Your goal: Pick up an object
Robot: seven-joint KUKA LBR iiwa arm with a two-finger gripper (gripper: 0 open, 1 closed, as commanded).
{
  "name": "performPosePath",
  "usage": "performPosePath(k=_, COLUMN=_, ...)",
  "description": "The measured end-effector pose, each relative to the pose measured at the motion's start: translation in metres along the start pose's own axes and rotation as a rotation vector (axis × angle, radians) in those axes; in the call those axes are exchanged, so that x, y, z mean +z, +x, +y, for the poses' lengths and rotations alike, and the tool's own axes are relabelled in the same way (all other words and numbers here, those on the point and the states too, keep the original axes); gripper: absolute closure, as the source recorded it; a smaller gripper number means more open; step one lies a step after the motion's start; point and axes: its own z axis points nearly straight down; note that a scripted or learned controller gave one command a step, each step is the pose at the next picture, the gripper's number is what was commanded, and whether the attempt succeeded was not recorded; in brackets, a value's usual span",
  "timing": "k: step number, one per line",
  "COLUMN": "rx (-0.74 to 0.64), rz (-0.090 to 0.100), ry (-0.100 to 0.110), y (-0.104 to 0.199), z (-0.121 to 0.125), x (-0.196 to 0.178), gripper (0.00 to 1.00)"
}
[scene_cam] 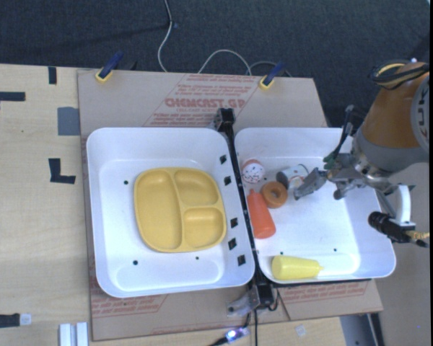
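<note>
Candidate objects: you have several loose things in the right bin (pixel 346 262), all toward its left half. A brown ring (pixel 275 194) lies near the middle, an orange cylinder (pixel 260 213) sits along the bin's left wall, a small white speckled ball (pixel 252 170) is near the far-left corner, and a yellow piece (pixel 296 267) rests by the near edge.
Closest target: the brown ring, with a small grey-and-white item (pixel 294 174) just beside it on the far side; I cannot tell what that item is.
Pincer: the pincer (pixel 308 184) hangs over the right bin's middle, its dark tip pointing at the ring and stopping just short of it. You cannot tell from this slant whether it is spread or pressed together, and nothing shows between its tips.
Step in hand: by my judgement, the approach; nothing is lifted yet.
Next move calls for: you need the tip centred over one object, most likely the ring, then lowered straight down. Watch the grey-and-white item, since it sits close enough to get nudged.
Left bin: the left bin (pixel 101 193) carries a yellow divided plate (pixel 179 209), well apart from the arm (pixel 393 132).
Tabletop: both bins rest on a cardboard sheet (pixel 202 99) clipped at its far edge.
</note>
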Motion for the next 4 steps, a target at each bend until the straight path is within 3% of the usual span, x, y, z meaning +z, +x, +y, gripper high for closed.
performPosePath(k=1, rx=-0.004, rz=-0.002, ry=-0.013, y=0.0, z=0.003, x=-0.007, gripper=0.0)
performPosePath(k=3, rx=-0.004, rz=-0.004, ry=-0.013, y=-0.001, z=0.01, x=0.093, gripper=0.0)
performPosePath(k=4, rx=-0.004, rz=-0.004, ry=-0.015, y=-0.001, z=0.011, x=0.08, gripper=1.0)
